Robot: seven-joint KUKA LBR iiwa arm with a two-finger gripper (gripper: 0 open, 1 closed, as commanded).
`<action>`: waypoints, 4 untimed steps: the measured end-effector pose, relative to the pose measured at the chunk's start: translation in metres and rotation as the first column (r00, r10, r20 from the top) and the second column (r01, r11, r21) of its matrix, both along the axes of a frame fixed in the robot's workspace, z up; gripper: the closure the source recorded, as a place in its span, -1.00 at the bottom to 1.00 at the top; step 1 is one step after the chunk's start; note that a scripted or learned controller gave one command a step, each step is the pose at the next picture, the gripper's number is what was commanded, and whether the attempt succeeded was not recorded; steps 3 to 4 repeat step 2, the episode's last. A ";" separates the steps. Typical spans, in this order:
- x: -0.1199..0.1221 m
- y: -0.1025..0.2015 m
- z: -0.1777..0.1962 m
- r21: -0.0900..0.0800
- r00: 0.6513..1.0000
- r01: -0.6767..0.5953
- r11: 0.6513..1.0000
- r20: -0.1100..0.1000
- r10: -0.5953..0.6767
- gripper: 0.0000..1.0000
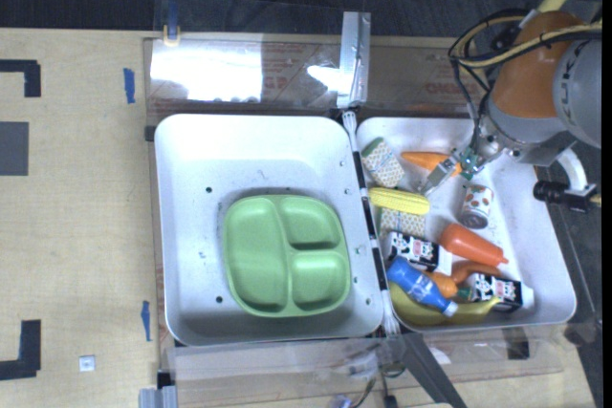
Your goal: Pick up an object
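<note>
Nearest in the right bin (559, 301) lie a banana (430, 312), a blue bottle (419, 286) and an orange carrot-like toy (471, 245). Beyond them sit a yellow corn cob (399, 201) and a small can (475, 203). The left bin (191, 158) holds a green divided plate (286, 252). At the far side of the right bin the gripper (466, 162) hangs low near an orange piece (423, 161); whether it is open or grips anything, I cannot tell. Judging by this, nothing is lifted yet; grasping and raising remain.
</note>
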State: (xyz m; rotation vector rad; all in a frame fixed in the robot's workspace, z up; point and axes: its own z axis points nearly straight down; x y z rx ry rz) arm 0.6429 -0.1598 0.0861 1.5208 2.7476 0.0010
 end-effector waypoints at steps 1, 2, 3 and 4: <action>0.001 -0.001 0.011 -0.001 1.000 0.004 1.000 0.006 -0.004 1.00; -0.002 0.017 0.113 -0.001 0.984 0.177 0.984 0.003 -0.177 1.00; -0.002 0.017 0.113 -0.001 0.984 0.177 0.984 0.003 -0.177 1.00; -0.002 0.017 0.113 -0.001 0.984 0.177 0.984 0.003 -0.177 1.00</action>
